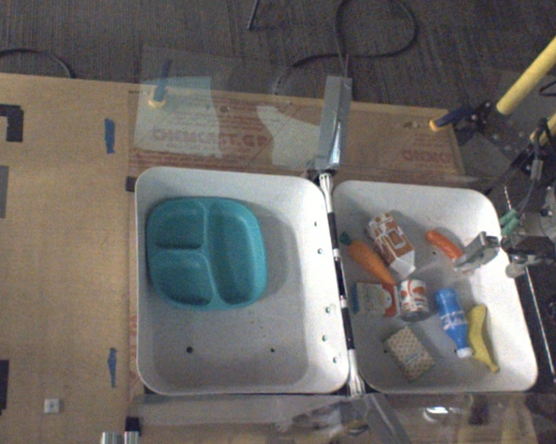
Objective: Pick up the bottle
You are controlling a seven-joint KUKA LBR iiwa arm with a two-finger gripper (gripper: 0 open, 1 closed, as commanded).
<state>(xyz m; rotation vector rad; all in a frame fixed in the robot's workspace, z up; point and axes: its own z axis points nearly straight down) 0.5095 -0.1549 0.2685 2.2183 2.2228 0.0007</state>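
Camera view: gripper (480,251) at right bin (522,372) upper right edge, metallic, fingers' state unclear. Bottle (452,323): blue plastic, white cap, lying flat lower right, just beside curved yellow banana (482,336). Teal three-compartment plate (207,250), rounded, in left bin (250,370).

Two white bins (148,349) are sitting on the worktop (49,277), holding one teal plate (206,251), one bottle (451,321), two carrots (371,263), one banana (481,336), one can (412,298) and three small cartons (391,238).
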